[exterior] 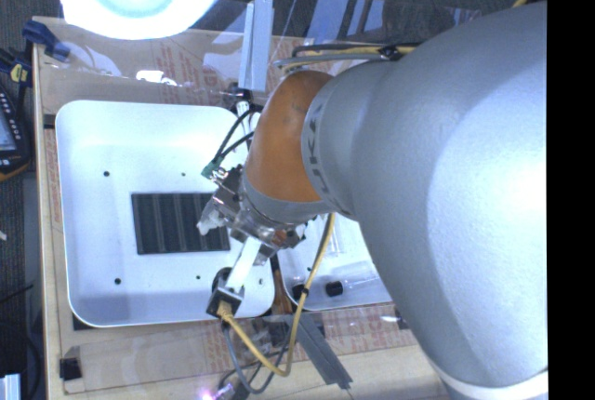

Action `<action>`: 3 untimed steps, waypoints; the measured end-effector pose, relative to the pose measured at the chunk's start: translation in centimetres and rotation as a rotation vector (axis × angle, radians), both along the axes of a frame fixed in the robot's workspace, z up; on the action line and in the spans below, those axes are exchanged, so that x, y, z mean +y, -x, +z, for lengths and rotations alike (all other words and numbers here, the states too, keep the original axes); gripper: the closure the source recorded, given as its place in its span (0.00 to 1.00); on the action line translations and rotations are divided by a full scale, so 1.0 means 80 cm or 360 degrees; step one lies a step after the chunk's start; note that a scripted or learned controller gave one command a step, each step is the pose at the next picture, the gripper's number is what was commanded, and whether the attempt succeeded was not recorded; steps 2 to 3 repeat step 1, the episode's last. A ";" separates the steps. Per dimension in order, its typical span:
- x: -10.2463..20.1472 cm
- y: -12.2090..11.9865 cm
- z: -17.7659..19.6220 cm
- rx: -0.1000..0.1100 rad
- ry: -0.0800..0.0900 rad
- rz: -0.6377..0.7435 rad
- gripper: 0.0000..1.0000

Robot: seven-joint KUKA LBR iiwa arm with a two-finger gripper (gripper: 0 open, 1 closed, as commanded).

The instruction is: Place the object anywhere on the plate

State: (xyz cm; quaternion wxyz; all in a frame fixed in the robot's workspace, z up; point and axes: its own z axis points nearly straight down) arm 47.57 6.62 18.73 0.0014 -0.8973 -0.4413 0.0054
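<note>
A dark ribbed rectangular plate (172,222) lies flat in the middle of the left white bin (93,156). My gripper (214,217) hangs over the plate's right edge, below the orange wrist band (279,147). The wrist hides most of the gripper, and I see nothing between its tips. In the visible strip of the right bin (372,296), a small pale cylinder with a dark end (342,286) lies near the front wall.
The grey arm (446,184) covers nearly all of the right bin and the wall between the two bins. Cables hang off the front rim near the wrist. The left bin's floor around the plate is bare white.
</note>
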 end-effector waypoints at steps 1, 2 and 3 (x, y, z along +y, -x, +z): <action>0.090 0.001 -0.025 0.0002 -0.0007 0.0567 1.00; 0.090 0.001 -0.025 0.0002 -0.0007 0.0567 1.00; 0.090 0.001 -0.025 0.0002 -0.0007 0.0567 1.00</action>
